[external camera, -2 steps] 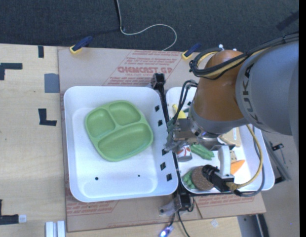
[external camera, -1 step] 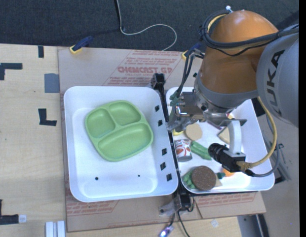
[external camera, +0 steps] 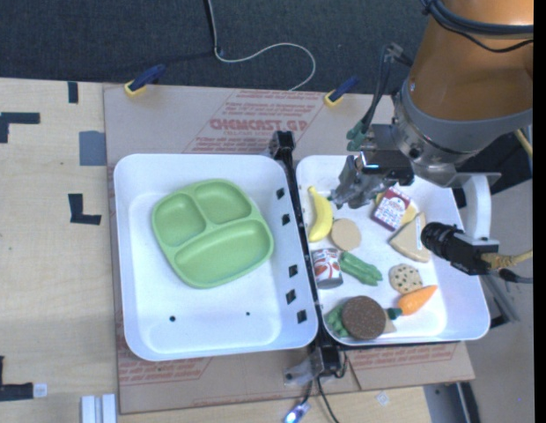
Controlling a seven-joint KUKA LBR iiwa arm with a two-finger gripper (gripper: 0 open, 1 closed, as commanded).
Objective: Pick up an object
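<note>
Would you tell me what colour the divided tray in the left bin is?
The divided tray is light green, seen plainly in the camera view.

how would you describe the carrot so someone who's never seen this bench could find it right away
Look at the right-hand white bin, the one crowded with toy food, not the one holding the green tray. Go to its near right corner: the carrot lies there, just right of the brown burger patty and below the speckled cookie. It is the one orange piece, tapered, with a small green tip.
</note>
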